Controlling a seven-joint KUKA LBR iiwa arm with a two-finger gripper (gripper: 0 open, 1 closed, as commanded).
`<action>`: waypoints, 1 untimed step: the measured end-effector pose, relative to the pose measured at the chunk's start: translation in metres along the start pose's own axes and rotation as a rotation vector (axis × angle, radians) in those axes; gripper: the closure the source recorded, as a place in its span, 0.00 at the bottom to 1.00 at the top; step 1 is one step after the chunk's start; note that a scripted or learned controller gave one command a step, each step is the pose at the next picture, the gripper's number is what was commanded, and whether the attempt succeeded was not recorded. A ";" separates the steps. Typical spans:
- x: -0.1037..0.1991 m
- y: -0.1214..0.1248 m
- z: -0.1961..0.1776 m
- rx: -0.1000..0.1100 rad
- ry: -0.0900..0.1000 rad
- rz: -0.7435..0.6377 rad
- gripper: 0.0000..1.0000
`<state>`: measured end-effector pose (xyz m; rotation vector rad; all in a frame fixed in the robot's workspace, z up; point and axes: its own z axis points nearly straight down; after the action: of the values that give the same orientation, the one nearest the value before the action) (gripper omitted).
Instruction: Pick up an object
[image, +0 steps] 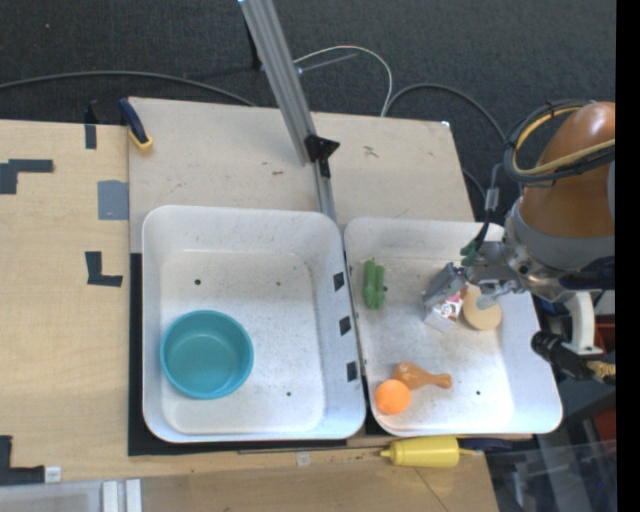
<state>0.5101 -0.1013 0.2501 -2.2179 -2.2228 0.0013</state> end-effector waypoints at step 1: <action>0.000 0.000 0.000 0.000 0.000 0.000 0.00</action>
<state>0.5100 -0.1015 0.2502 -2.2182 -2.2225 0.0016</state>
